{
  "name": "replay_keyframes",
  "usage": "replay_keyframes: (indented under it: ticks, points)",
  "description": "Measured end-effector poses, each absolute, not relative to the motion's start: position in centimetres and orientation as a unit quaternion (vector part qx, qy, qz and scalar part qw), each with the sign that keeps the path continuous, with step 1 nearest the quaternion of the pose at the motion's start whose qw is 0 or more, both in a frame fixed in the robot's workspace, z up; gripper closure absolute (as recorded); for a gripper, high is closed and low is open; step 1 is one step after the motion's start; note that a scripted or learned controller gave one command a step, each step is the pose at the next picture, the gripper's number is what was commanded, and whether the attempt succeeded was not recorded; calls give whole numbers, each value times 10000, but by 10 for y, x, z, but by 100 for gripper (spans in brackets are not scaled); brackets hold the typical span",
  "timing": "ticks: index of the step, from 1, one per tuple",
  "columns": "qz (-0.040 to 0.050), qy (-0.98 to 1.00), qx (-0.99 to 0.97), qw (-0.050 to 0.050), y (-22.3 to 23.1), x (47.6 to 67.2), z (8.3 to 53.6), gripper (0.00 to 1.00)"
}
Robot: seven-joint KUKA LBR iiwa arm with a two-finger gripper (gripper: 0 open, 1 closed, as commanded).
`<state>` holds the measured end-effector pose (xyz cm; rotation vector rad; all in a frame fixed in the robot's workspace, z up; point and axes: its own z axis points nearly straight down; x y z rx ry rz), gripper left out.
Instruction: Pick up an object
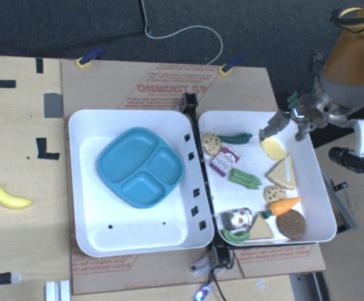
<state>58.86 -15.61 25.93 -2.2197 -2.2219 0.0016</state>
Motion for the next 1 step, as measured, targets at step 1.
replay_keyframes:
  ticks: [1]
  points:
    - [-29, -7079, -7063, -35, -133, 525, 361, 0]
